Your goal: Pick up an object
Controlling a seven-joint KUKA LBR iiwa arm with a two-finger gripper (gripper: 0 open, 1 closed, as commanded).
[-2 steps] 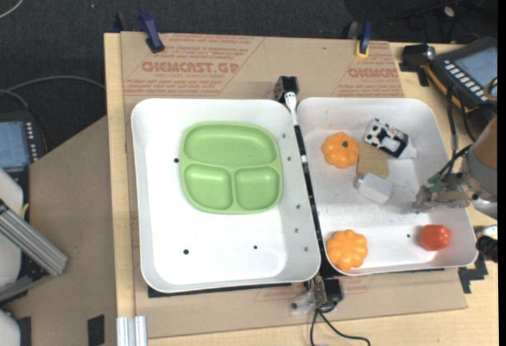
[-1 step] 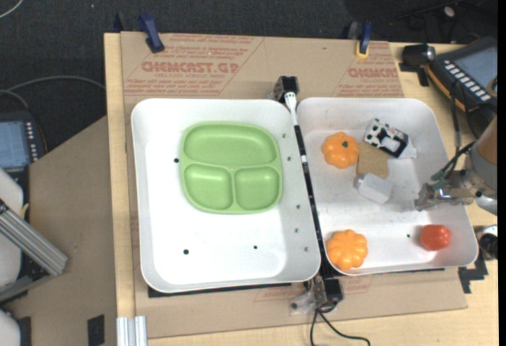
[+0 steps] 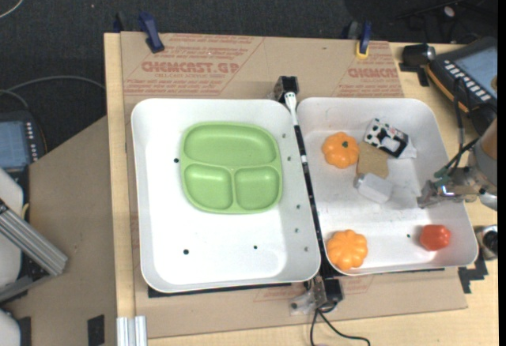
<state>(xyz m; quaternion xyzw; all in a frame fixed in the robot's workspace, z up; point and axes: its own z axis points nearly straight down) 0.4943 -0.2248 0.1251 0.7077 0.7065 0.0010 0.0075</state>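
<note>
The gripper (image 3: 437, 193) stands low at the right bin's (image 3: 411, 111) right wall, just above the small round red toy tomato (image 3: 434, 237), apparently lined up for a descent. Whether it is released or clenched cannot be told (too small). The tomato, near the front right corner, shows no long axis.

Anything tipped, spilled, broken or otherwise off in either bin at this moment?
Nothing clearly wrong. The green divided plate lies flat in the left bin. In the right bin, two orange pumpkins, a red tomato and a black-and-white toy lie apart; no spill. The gripper sits near the right edge.
</note>
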